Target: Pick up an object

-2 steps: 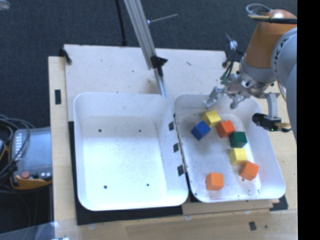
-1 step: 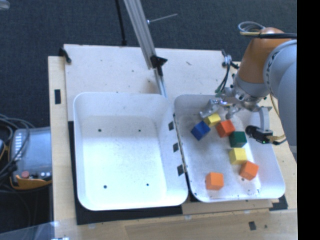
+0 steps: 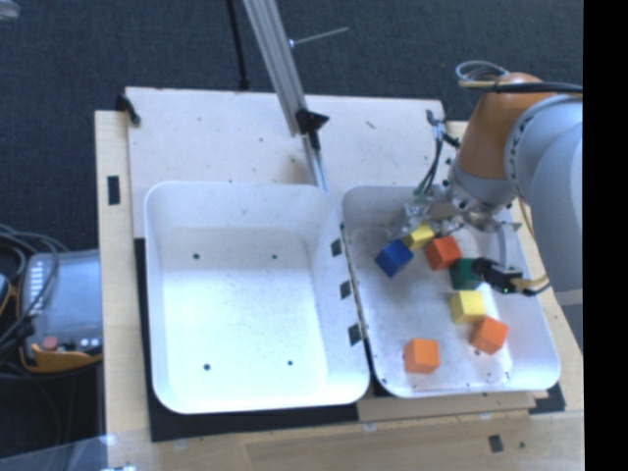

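Yellow block [image 3: 422, 235] under end effector [image 3: 429, 222], no long axis, corner toward blue cube [image 3: 393, 258].

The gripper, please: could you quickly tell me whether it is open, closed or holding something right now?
Gripper: cannot be told; it sits low in the right bin, just above the small yellow block and the red block.

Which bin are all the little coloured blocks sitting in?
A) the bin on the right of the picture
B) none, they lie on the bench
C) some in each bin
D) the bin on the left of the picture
A: the blue block, the green block and the orange block all lie inside the right bin, under the arm.
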Robot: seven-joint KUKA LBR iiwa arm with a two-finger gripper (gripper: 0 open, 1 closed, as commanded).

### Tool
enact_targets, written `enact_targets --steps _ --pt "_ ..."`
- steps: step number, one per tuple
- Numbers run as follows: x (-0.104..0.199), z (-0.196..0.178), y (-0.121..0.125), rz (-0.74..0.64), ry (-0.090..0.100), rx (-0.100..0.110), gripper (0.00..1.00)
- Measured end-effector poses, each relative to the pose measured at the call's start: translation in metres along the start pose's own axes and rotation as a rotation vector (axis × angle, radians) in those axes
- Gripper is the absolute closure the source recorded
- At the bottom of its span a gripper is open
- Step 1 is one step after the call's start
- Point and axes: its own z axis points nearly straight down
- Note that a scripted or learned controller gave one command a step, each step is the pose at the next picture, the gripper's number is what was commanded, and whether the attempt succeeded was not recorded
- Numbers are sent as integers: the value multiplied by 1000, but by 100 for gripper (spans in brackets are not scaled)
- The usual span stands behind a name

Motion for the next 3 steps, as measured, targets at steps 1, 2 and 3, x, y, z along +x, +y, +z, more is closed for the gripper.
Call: enact_targets --steps 1,2,3 --pt "-1 -14 1 2 -1 -5 100" --pt "-5 -62 -6 2 0 -7 100" --pt "-11 -124 2 -2 -1 -9 100"
